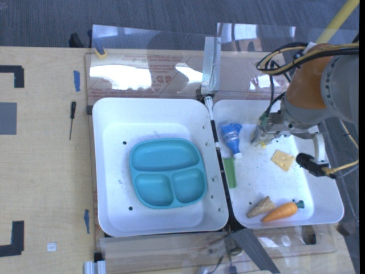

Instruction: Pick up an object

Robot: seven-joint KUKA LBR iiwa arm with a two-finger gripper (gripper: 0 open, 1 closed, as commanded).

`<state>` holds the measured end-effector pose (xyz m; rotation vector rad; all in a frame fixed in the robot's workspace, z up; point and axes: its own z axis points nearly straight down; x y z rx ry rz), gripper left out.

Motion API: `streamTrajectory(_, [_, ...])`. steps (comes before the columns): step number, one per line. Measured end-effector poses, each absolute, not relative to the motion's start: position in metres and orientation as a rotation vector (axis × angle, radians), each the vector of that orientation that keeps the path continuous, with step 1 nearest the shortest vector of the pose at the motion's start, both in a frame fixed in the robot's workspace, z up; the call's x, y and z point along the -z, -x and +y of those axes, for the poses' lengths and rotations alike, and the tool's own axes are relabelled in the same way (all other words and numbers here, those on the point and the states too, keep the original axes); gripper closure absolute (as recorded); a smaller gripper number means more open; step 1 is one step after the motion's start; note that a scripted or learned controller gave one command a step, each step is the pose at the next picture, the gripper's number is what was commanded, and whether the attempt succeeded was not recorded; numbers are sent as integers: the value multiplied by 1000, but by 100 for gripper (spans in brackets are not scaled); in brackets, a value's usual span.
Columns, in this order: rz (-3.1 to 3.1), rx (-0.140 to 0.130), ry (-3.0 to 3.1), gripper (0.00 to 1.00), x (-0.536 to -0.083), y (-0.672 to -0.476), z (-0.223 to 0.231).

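- my claw (263, 137) is low in the right bin (328, 210), near the blue tube (231, 136); can't tell its state
- cheese (282, 160), carrot (280, 212) lie loose nearby
- risk: tube hugs the bin wall, i could clip it
- left bin (108, 119) holds a teal tray (167, 172); wood bench (40, 153), grey carpet

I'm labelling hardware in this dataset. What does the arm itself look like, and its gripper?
The arm is thick, rounded and grey, with an orange band above the wrist. Black and yellow cables loop beside the band. The gripper is small, dark metal, with a green spot near its base.
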<state>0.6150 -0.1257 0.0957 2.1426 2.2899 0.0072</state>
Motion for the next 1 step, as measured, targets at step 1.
streamTrajectory(1, [2266, -4, -2176, 100, -185, -655, -43])
